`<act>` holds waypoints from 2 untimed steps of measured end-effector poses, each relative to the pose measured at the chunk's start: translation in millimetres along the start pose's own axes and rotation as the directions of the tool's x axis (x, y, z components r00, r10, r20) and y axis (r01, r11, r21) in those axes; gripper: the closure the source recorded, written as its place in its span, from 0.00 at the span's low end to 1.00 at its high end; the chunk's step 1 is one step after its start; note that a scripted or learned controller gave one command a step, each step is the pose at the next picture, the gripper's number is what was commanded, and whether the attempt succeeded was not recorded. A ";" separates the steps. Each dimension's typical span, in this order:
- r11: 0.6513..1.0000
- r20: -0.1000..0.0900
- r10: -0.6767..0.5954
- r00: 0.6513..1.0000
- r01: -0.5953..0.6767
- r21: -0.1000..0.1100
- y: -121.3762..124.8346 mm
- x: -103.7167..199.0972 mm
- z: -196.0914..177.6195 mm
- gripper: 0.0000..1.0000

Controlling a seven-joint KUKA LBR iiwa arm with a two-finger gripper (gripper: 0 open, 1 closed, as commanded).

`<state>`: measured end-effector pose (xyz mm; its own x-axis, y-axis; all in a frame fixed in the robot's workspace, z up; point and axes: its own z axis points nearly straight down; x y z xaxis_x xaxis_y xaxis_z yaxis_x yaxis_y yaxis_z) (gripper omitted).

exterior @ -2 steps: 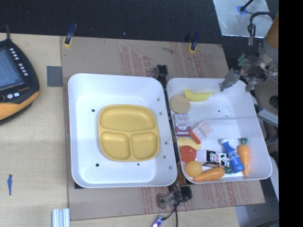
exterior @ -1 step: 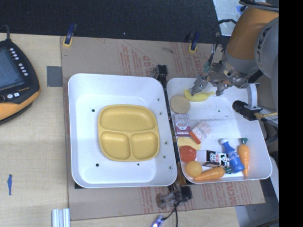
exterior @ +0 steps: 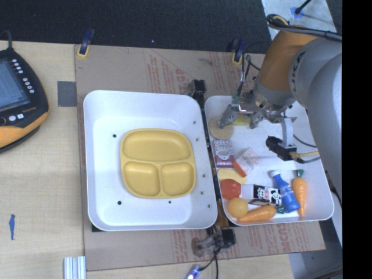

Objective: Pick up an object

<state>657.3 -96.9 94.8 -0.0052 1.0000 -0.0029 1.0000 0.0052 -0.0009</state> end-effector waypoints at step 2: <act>1.000 -0.002 -0.001 1.000 0.001 0.001 -0.9 4.2 -10.0 0.00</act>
<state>656.3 -92.7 104.8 -0.0057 1.0000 -0.0009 1.0000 0.0057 -0.0016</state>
